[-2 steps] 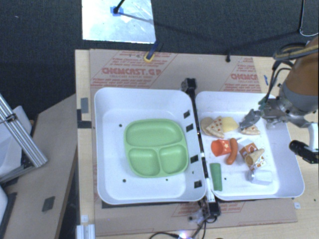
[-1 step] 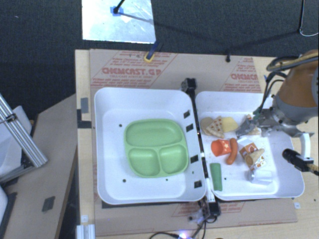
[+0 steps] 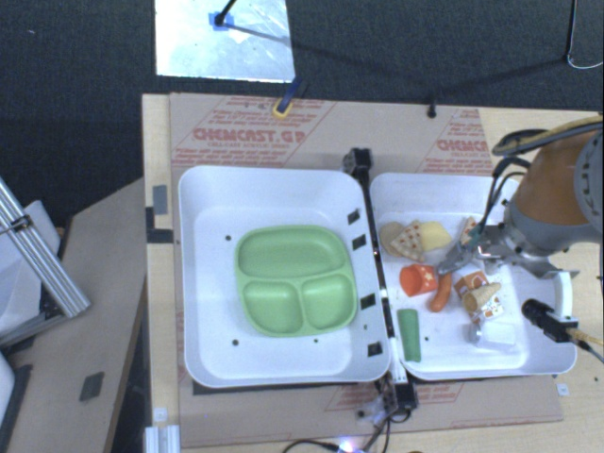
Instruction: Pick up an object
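Hovering jaws (image 3: 460,260) sit just above the orange sausage (image 3: 442,293).

A single fixed camera looks down at a slant from above the worktop (image 3: 311,125), far enough to take in both white bins (image 3: 203,253) and surrounding dark floor.

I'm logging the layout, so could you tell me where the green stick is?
The green stick lies in the right bin, near its front left corner, just below the orange-red piece.
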